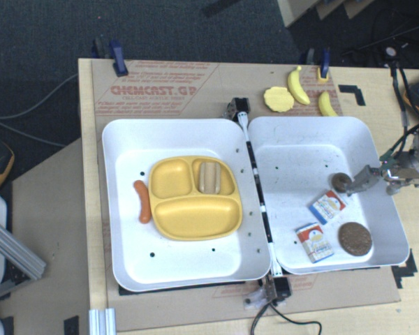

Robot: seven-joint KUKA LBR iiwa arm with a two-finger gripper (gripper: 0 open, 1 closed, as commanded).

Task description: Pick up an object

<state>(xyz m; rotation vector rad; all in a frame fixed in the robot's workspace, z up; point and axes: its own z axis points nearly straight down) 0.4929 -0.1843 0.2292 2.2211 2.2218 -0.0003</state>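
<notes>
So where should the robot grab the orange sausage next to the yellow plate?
Around its middle, coming straight down from above. The sausage lies flat on the floor of the left bin, long and thin, so the fingers should close across its narrow width. The yellow plate sits close on one side, so that finger probably has little room.

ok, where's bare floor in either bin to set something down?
Right bin: upper-left floor bare, between centre wall and tool. Lower right crowded: two cartons, brown disc. Left bin: yellow plate takes the middle; bare strips front and back.
</notes>
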